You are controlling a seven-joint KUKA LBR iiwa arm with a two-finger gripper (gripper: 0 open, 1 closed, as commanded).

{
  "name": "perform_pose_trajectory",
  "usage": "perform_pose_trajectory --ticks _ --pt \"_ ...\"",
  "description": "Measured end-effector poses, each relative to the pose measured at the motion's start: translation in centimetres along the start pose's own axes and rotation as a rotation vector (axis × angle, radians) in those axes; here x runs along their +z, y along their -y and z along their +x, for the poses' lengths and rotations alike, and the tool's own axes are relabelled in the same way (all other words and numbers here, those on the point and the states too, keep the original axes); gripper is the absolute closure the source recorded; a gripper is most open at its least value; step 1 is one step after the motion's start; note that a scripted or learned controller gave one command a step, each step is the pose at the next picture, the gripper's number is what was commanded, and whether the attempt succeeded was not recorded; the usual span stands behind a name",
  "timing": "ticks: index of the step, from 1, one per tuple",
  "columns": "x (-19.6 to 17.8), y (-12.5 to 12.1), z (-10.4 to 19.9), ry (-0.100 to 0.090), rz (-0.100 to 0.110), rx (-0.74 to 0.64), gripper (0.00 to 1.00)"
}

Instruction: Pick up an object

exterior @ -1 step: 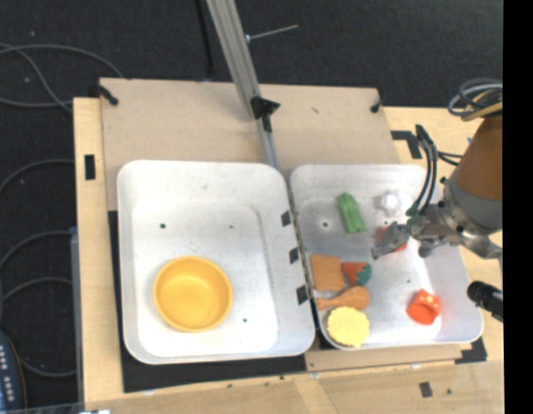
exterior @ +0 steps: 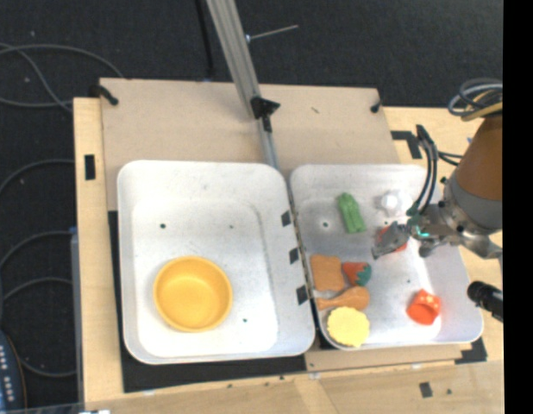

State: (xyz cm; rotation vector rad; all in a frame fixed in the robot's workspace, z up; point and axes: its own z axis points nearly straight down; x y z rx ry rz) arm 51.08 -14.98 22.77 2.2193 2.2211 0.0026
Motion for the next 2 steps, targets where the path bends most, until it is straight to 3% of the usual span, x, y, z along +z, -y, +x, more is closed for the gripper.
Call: perform_pose_trajectory --ticks 2 --pt "10.6 0.5 0.1 0.000 0.006 0.002 0.00"
